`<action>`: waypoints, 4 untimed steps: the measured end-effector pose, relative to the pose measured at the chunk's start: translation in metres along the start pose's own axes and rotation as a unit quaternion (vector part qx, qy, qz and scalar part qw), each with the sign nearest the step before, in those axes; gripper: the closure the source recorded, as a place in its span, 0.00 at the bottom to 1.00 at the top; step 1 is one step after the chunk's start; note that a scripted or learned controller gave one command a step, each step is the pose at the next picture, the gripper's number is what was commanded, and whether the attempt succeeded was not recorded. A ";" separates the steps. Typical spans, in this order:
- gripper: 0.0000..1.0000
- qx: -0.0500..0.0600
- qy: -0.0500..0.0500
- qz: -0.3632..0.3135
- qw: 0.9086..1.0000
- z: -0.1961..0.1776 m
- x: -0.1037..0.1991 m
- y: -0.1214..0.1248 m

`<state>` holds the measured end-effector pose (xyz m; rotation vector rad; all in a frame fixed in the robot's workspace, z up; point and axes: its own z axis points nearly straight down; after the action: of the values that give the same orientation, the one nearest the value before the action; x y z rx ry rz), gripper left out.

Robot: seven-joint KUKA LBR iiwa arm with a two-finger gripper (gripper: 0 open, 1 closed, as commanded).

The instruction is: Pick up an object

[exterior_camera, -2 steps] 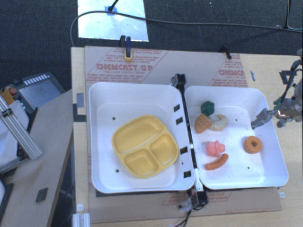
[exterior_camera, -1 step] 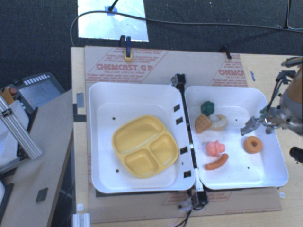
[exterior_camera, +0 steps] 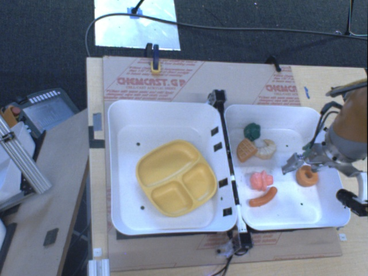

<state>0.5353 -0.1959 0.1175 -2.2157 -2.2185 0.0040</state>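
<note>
Hovered low in the right bin [exterior_camera: 287, 214], gripper [exterior_camera: 300, 163] just beside the orange donut [exterior_camera: 307, 176]. Could not tell the claw's state.

Single fixed camera above the bench [exterior_camera: 190, 73], slanted downward over both white bins [exterior_camera: 123, 171], fairly distant.

Arm [exterior_camera: 351, 128] cut off at right frame edge. Gripper [exterior_camera: 294, 164] small and dark over right bin [exterior_camera: 287, 211]; finger spacing unresolvable. Orange ring [exterior_camera: 307, 176] partly covered by wrist. Left-side equipment [exterior_camera: 23, 148] cropped by edge.
</note>
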 end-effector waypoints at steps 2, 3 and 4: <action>1.00 -0.016 -0.008 -0.001 1.000 0.015 -0.004 0.009; 1.00 -0.005 -0.002 -0.002 1.000 -0.047 -0.003 0.013; 1.00 -0.006 -0.002 -0.002 1.000 -0.105 0.000 0.023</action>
<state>0.5593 -0.1957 0.2223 -2.2186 -2.2320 -0.0039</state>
